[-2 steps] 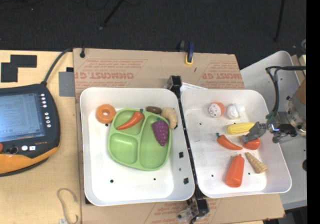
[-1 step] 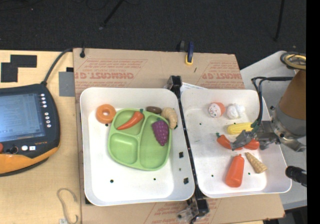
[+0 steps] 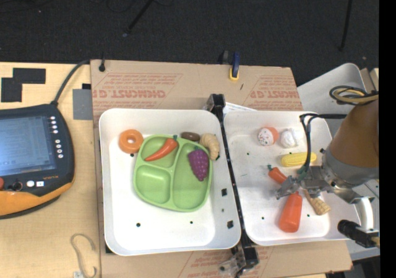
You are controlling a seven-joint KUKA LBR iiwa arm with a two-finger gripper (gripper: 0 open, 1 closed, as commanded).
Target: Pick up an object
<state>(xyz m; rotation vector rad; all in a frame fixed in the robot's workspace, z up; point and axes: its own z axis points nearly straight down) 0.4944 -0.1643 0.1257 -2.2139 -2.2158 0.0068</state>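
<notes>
Reaching in from the right side, the grey arm (image 3: 359,147) with its orange band hangs over the right bin (image 3: 260,221). The gripper (image 3: 302,189) is low over the floor of this bin, just above the top end of a big orange carrot (image 3: 291,212). Its dark fingers look a little spread, but whether they are released or clenched I cannot tell, and nothing can be seen clearly between them. The carrot lies on the bin floor, pointing down toward the near wall. A small tan piece (image 3: 320,205) lies just beside it on the right. A smaller red-orange piece (image 3: 276,174) lies to the left of the gripper, and a yellow corn cob (image 3: 296,160) is a little above it. Near the far wall of the same bin sit a round white and pink toy (image 3: 267,136) and a white lump (image 3: 289,139), close together.

The left bin (image 3: 124,221) holds a green divided plate (image 3: 170,187). On the plate lie a red-orange pepper (image 3: 162,148) and a bunch of purple grapes (image 3: 198,164). An orange ring (image 3: 130,140) lies beside the plate on the left. At the plate's upper right edge are a dark brown piece (image 3: 190,136) and a pale tan one (image 3: 211,144).

A tablet-like controller (image 3: 31,153) rests on the bench, left of the bins.
</notes>
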